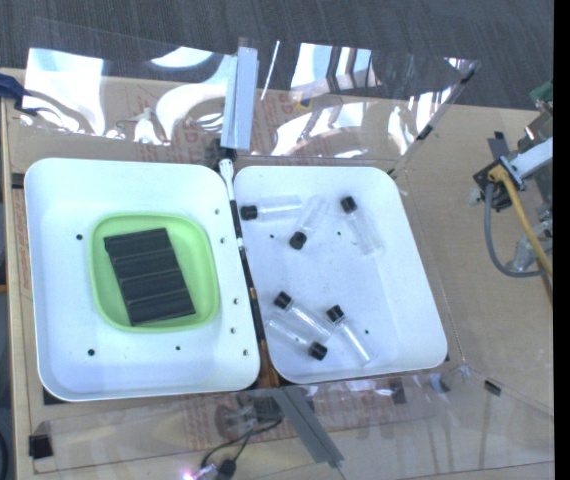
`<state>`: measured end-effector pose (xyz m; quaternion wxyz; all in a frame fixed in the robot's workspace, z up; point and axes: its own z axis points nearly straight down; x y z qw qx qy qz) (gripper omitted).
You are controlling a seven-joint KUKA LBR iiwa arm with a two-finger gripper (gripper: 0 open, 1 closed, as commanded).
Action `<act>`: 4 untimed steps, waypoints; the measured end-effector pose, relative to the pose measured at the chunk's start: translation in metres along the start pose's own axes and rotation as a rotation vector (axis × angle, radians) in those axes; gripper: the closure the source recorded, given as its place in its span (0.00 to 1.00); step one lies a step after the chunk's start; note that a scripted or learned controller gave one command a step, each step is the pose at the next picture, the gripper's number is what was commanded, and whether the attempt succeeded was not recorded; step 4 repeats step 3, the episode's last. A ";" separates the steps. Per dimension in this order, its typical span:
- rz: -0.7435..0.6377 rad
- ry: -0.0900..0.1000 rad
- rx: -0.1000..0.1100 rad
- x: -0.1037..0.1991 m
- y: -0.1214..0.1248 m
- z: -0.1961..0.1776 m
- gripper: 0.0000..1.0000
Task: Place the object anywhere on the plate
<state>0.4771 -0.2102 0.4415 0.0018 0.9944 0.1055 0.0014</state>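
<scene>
Near vial [301,336]: clear tube, black cap, lying flat at the near edge of the right bin [420,268].
Handling: likely light, stiff, slippery and apt to roll; best pinched across the mid-barrel.
Other vials: five more, two just beside it, three toward the far side.
Left bin [55,268]: green plate [200,248] bearing a black ribbed block [149,274].
Claw: cannot tell; arm parts at far right.

Glossy white plastic bins [405,268]; smooth green plastic plate [200,258] bearing a matt black ribbed block [148,275]; clear vials [360,230], black-capped.
</scene>
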 end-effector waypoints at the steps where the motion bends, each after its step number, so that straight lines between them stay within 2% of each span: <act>1: 0.000 0.000 0.000 0.000 0.000 0.000 0.00; 4: -0.001 0.000 0.000 0.000 0.000 0.000 0.00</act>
